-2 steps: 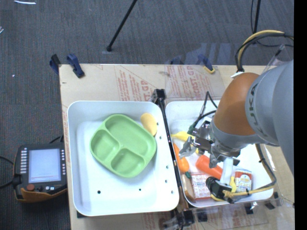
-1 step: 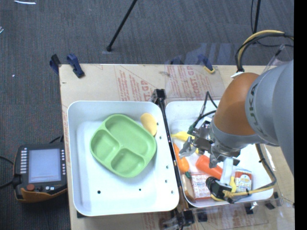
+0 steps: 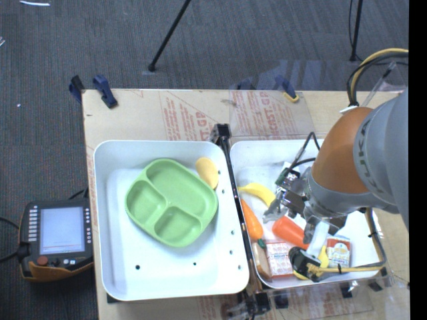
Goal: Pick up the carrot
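Long slender orange carrot [image 3: 251,221] lies in the right white bin [image 3: 267,151], tight along its left wall, near half. Curved yellow plastic banana [image 3: 259,192] sits just beyond its far end; a stubby orange-red piece [image 3: 288,230] lies just to its right. Gripper [image 3: 285,202] hangs over that stubby piece, right of the carrot. We cannot tell whether the pincer is spread or closed. Risks, as we judge them: closing on the look-alike piece, or catching the bin wall and sliding off the carrot.

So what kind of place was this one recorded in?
Probably a robotics lab: a teach pendant on grey carpet, tripod legs behind a cardboard-topped bench, and toy food like a carrot in white bins.
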`<state>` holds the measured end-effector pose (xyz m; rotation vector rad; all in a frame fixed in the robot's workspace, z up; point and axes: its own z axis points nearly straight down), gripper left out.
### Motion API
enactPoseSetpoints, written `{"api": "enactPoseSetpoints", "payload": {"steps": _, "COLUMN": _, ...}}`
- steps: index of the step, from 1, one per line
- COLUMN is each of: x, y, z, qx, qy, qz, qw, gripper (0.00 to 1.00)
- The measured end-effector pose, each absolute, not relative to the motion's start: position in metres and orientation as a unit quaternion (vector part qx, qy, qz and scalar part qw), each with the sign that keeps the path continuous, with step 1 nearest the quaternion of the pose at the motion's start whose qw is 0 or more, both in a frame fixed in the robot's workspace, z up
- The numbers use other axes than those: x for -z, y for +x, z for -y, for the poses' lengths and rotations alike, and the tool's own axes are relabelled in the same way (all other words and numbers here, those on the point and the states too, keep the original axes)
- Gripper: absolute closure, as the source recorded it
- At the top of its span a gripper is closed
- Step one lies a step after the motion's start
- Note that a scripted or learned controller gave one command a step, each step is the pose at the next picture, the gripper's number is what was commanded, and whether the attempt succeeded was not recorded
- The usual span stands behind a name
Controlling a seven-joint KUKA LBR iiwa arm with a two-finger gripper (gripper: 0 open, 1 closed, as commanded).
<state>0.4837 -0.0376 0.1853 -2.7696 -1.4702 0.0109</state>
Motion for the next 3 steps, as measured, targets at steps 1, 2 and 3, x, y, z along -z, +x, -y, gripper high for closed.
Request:
{"api": "enactPoseSetpoints", "payload": {"steps": 1, "x": -0.116, "y": 0.507, "z": 0.085, "qx": -0.0057, "qy": -0.91, "qz": 0.414, "qw": 0.004, "gripper": 0.0}}
{"api": "enactPoseSetpoints", "payload": {"steps": 2, "x": -0.097, "y": 0.481, "z": 0.078, "qx": -0.004, "qy": -0.921, "qz": 0.39, "qw": 0.004, "gripper": 0.0}}
{"api": "enactPoseSetpoints", "payload": {"steps": 3, "x": -0.105, "y": 0.48, "z": 0.079, "qx": -0.0063, "qy": -0.921, "qz": 0.39, "qw": 0.006, "gripper": 1.0}}
